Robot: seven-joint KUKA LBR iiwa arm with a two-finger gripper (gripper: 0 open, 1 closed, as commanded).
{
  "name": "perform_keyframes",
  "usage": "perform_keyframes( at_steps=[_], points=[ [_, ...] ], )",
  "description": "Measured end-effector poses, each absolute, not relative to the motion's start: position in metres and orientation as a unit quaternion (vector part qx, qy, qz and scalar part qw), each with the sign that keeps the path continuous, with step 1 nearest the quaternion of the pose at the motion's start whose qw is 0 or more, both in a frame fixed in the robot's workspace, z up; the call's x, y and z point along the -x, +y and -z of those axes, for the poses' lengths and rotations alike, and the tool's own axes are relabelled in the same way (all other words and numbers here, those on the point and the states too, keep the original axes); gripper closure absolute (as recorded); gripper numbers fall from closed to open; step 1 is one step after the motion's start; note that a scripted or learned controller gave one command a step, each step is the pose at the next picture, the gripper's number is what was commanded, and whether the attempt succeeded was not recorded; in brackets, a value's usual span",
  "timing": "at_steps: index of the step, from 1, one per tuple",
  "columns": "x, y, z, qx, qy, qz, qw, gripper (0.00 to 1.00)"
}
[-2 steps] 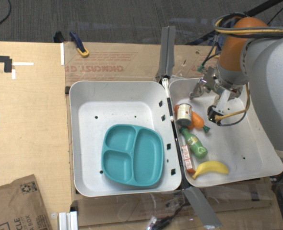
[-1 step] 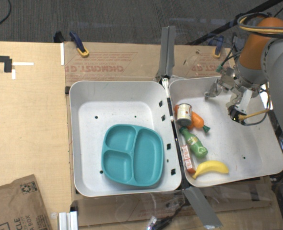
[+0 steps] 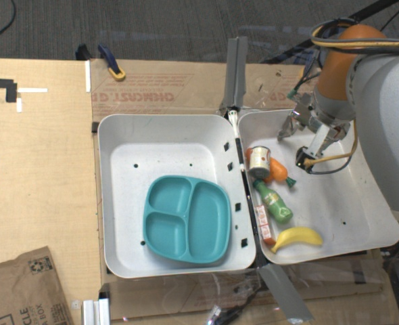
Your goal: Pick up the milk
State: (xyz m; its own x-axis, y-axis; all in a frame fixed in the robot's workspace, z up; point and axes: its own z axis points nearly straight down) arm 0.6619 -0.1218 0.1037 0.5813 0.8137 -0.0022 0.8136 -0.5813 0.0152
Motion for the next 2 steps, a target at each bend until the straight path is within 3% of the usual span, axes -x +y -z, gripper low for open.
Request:
perform_keyframes(
  at_steps=[1, 2],
  points=[
    [-0.665, -0.198, -0.106, -0.89, 0.455, -0.0042, -0.003, 0.0],
    [-0.669, -0.199, -0.121, -0.89, 0.457, -0.011, 0.006, 1.0]
  ],
)
